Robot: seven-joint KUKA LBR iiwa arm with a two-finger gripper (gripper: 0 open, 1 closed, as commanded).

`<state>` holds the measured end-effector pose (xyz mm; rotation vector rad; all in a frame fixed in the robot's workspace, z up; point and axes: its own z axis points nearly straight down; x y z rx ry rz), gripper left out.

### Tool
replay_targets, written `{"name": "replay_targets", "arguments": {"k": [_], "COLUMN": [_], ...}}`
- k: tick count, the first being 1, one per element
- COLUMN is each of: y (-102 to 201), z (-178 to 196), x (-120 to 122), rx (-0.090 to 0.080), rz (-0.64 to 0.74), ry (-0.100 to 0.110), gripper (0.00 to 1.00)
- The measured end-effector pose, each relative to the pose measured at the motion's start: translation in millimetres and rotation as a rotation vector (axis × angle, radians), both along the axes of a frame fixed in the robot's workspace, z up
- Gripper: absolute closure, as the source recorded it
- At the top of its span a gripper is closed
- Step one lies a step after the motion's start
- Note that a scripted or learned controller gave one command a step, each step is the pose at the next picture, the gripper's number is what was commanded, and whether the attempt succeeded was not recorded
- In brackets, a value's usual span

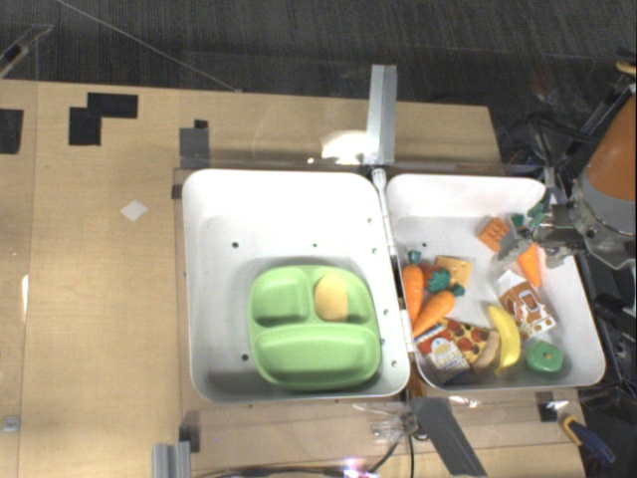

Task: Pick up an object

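Hand (530, 235): finger state cannot be told; carrot piece (531, 264) is found just below it, long axis pointing up-down.

txt: none legible | printed packets (526, 307) in rt bin (438, 199) – print too small/blurry to read

A robotics lab: a pale wooden surface (90, 297) with black marker patches (102, 116), two white bins (214, 207) clamped by metal brackets (382, 108), toy food inside, loose cables (557, 137) over dark carpet (299, 18)
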<state>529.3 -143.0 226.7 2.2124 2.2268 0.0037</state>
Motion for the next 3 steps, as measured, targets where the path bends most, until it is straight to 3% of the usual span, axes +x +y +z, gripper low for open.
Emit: {"name": "replay_targets", "arguments": {"k": [1, 2, 3], "y": [-20.9, -39.7, -38.3], "z": [-79.2, -123.3, -136.2], "x": [69.3, 89.9, 97.6], "rx": [-0.001, 0.006, 0.014], "rz": [0.033, 0.094, 0.124], "ry": [0.0, -0.013, -0.006], "gripper": [0.0, 0.0, 0.0]}}
